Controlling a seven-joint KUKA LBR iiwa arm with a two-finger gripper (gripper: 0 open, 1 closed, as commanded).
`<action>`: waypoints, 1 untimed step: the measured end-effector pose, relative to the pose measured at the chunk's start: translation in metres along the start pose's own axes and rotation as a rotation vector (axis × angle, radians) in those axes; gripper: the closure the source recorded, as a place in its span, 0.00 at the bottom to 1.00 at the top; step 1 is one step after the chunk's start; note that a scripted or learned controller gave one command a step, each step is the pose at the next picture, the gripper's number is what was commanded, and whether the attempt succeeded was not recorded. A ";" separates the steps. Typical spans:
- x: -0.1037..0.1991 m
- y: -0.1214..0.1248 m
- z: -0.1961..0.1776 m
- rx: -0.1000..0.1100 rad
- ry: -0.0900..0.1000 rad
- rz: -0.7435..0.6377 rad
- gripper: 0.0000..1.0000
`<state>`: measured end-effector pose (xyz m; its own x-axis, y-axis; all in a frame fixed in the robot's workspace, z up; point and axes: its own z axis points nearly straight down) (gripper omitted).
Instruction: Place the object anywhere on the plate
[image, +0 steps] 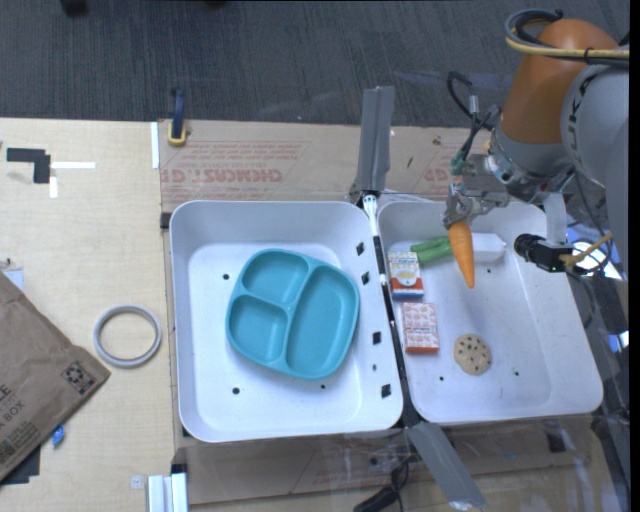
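Here the gripper (463, 215) is clamped on the carrot (462, 254), whose top it hides, over the right bin (560, 390).

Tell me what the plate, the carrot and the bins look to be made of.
Plate: likely moulded plastic, teal, smooth, with a slight sheen and three pressed compartments. Carrot, hanging from the gripper: probably toy plastic or rubber, uniform matte orange. Left bin and right bin: apparently thin white plastic, with rounded, formed edges.
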<state>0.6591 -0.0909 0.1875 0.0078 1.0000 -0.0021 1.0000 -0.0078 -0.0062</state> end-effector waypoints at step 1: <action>0.078 -0.068 0.000 0.000 0.001 -0.098 1.00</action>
<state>0.5917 -0.0127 0.1874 -0.0901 0.9959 -0.0005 0.9959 0.0901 -0.0068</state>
